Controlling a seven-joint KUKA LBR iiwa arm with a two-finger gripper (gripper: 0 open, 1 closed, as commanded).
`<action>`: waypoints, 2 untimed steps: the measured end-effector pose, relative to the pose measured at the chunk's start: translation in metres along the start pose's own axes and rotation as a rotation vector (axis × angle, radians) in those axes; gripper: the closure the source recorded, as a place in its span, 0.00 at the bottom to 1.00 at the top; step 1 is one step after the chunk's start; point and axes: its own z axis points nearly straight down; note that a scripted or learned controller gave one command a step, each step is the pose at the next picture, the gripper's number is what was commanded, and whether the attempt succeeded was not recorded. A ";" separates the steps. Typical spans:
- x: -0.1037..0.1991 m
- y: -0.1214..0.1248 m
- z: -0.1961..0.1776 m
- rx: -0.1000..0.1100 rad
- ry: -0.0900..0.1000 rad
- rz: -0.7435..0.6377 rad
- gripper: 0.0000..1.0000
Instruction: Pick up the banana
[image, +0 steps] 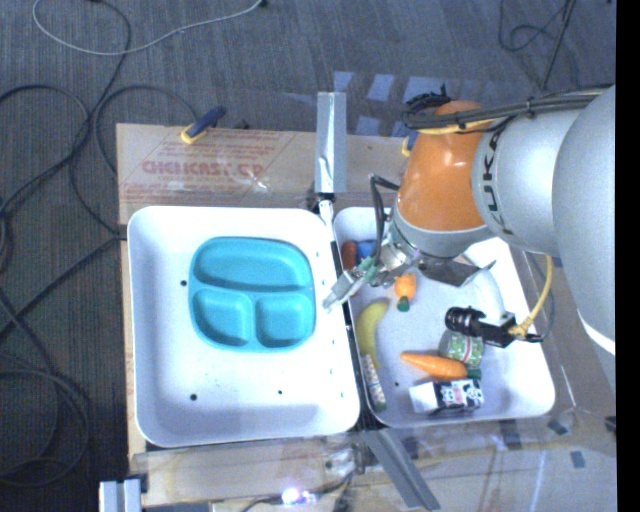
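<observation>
the grey robot arm (560, 150) with its orange band comes in from the right and covers the upper part of the right bin. under all lies the brown board tabletop (160, 190) with faded red letters. on it stand two shallow white plastic bins side by side: the left bin (160, 400) and the right bin (530, 390).

in the left bin lies a blue plastic tray with three compartments (250, 293), near the middle.

the tool (345, 288) points to the left and down, above the wall where the two bins meet. i cannot tell if it is released or clenched, and nothing is seen held in it.

the yellow-green banana (371, 325) lies in the right bin, close to its left wall, just below the tool in the view and apart from it.

to the right of the banana lies a long orange carrot (433, 364), and just above the carrot is a green metal can (463, 347). below the carrot lies a small white box with black print (447, 396). a small orange piece with a green end (404, 290) lies above the banana, near the wrist.
</observation>
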 end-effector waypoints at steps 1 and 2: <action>0.043 0.020 -0.077 -0.002 -0.003 -0.075 0.00; 0.110 0.030 0.078 -0.007 -0.001 -0.097 0.00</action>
